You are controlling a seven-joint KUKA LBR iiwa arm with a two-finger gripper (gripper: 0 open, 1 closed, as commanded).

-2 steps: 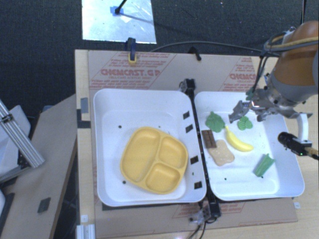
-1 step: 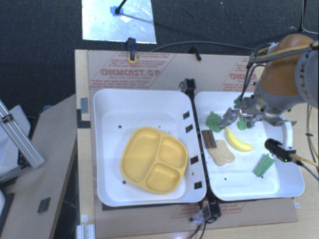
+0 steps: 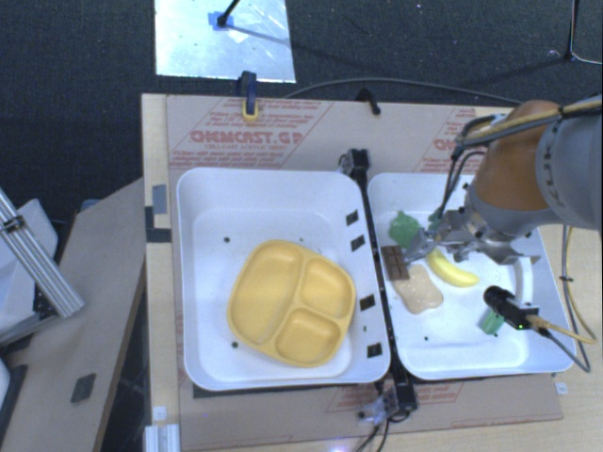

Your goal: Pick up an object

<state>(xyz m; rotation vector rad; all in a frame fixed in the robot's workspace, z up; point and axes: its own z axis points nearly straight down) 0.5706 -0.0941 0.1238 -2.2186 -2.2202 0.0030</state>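
Two white bins sit side by side; the left bin point(image 3: 203, 252) holds one yellow divided tray point(image 3: 292, 301), open floor around it; the right bin point(image 3: 452, 361) holds one brown bar point(image 3: 394, 263), one tan piece point(image 3: 418, 294), one green toy point(image 3: 406, 227), one banana point(image 3: 452, 272), one green block point(image 3: 491, 323); the gripper point(image 3: 435, 241) hovers by the banana, whether parted or closed I cannot tell.

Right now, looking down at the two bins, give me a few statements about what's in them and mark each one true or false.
1. The yellow divided tray lies in the left bin. True.
2. The banana lies in the left bin. False: it is in the right bin.
3. The pincer hangs over the right bin. True.
4. The green object rests on the yellow tray. False: it sits in the right bin, near the divider.
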